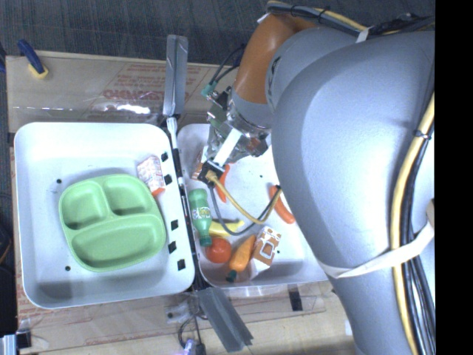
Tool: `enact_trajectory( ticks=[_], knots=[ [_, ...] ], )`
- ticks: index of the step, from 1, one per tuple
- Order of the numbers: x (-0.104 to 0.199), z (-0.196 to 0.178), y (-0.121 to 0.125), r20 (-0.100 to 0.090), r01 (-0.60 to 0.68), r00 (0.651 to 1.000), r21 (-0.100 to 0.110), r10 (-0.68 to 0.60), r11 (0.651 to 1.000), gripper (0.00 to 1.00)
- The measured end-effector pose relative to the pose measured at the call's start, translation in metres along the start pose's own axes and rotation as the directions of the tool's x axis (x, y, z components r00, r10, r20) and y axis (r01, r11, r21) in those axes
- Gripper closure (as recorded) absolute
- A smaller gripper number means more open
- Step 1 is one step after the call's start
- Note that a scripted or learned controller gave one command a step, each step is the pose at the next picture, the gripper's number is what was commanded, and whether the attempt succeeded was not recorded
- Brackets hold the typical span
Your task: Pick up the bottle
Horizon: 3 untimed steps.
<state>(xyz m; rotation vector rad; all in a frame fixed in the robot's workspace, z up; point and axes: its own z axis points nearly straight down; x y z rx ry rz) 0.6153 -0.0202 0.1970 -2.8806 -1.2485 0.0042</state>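
Green bottle (199, 214) is lying against the right bin's (292, 261) left wall as the gripper (209, 170), its grip unreadable, is hovering just beyond, risking a snag on crowding toy food.

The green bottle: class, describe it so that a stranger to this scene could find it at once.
Start at the right-hand white bin, the one the grey arm reaches over. Along its left wall lies the green bottle, lengthwise, just below the gripper. Unlike the tomato and carrot beside it, it is slim, green and labelled.
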Motion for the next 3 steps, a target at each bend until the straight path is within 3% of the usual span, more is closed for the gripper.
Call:
enact_trajectory(
  ticks=[1,2,3],
  knots=[
    [0.002,-0.009,-0.002,0.002,0.011,1.0,0.003,-0.011,1.0,1.0],
    [0.009,-0.117,-0.015,-0.001,-0.048,0.999,0.001,0.048,0.999,1.0],
    [0.009,-0.116,-0.015,0.0,-0.048,0.999,0.002,0.048,0.999,0.0]
  ],
)
